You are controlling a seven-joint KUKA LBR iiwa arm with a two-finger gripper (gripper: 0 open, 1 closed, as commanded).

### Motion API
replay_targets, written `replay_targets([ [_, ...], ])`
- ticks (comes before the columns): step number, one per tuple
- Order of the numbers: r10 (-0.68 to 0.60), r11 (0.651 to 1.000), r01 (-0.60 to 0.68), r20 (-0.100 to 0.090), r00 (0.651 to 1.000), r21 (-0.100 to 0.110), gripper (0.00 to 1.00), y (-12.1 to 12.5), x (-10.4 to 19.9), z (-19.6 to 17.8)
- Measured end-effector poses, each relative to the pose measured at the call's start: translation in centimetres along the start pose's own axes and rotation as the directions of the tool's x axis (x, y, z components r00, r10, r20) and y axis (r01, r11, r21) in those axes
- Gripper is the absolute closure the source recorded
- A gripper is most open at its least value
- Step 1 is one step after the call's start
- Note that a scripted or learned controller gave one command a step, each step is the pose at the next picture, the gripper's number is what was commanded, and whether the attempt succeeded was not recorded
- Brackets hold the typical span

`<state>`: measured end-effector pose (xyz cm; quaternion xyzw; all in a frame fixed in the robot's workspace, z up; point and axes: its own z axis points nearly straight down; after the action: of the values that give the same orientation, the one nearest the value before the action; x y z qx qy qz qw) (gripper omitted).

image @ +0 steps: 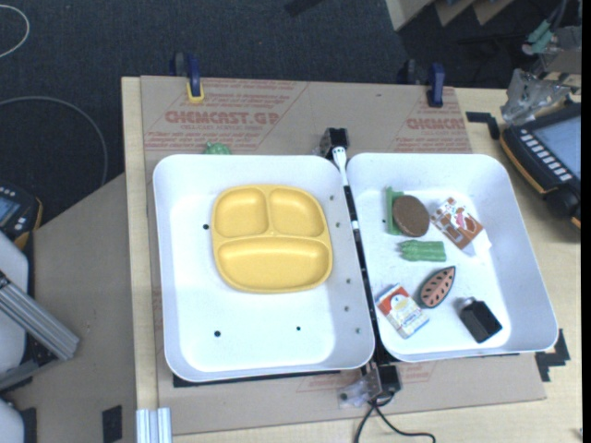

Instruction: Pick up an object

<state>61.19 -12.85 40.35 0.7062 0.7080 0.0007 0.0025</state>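
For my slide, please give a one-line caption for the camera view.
Yellow divided plate in the left bin; six small objects, including a black block, scattered in the right bin.

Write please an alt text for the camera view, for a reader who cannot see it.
Two shallow white bins sit side by side on a bench: the left bin holds a yellow divided plate, and the right bin holds several small objects, among them a brown round piece, a green piece and a black block.
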Motion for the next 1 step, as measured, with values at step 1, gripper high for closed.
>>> replay_targets([
  [1, 0.001, 1.000, -0.001, -0.003, 1.000, 0.007, 1.00, -1.20, 4.82, 8.06],
])
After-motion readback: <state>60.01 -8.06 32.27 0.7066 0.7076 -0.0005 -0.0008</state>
